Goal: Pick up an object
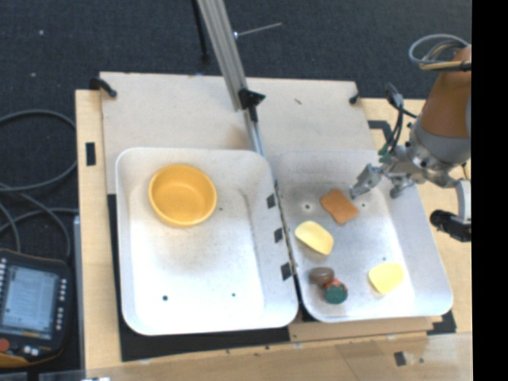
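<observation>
- Grey and orange-banded, the arm (444, 117) reached in from the right, and we saw its gripper (379, 179) hanging over the upper right part of the right bin (413, 236).
- We could make out grey fingers (365, 182) pointing down and to the left, but we could not tell whether the jaws stood wide or narrow; nothing showed between them.
- We found the nearest thing to be a brown, flat, roughly square piece (340, 206), lying on the bin floor just below and to the left of the fingertips, near them but apart.
- We saw a pale yellow lump (314, 237) further down, toward the bin's left wall, well apart from the gripper.
- We noted a second yellow piece (386, 278) lying near the bin's lower right corner.
- We saw a small brown-grey item (321, 275) touching a green one with a red spot (336, 292) at the bin's lower edge; their shapes were too small for us to name.
- We saw an orange-yellow bowl (183, 194) standing upright in the upper left of the left bin (198, 292), far from the gripper.
- We noted a grey metal post (226, 50) slanting up from between the bins.
</observation>
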Controlling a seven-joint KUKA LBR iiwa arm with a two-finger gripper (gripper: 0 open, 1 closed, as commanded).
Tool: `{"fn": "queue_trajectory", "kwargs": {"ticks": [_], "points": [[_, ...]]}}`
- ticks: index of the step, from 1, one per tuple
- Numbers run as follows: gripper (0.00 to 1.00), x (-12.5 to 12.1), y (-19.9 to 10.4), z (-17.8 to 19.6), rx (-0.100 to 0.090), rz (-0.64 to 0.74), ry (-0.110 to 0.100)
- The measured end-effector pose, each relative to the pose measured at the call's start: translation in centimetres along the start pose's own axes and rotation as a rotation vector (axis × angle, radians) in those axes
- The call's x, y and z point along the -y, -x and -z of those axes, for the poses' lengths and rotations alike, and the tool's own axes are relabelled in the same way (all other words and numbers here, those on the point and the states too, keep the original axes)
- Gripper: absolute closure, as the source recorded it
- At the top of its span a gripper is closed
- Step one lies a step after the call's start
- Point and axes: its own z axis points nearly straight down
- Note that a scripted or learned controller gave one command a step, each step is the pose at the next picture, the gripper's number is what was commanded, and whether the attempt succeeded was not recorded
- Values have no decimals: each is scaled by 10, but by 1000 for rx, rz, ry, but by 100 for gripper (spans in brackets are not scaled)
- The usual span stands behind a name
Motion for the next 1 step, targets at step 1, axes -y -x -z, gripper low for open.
{"fn": "queue_trajectory", "kwargs": {"ticks": [1], "points": [[0,5,-4,-44,-1,0,1]]}}
